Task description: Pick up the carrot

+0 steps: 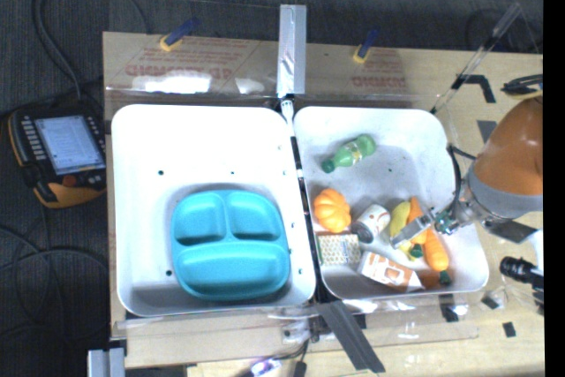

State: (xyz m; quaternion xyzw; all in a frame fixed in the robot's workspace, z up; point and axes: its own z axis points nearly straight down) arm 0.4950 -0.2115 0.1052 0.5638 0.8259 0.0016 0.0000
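Observation:
The carrot [435, 253] is orange with a small green end and lies near the front right corner of the right bin [415, 124]. My gripper [418, 229] is low inside that bin, right at the carrot's upper left end and over a yellow item [400, 214]. The grey arm with its orange band [515, 156] reaches in from the right, over the bin's right wall. Whether the gripper touches the carrot is hidden by its own body.
The right bin also holds a green bottle [348, 153], an orange pumpkin [331, 208], a small white can [372, 221], a checked cracker [336, 250] and a white-and-orange box [388, 271]. A blue divided plate [229, 245] lies in the left bin [159, 137].

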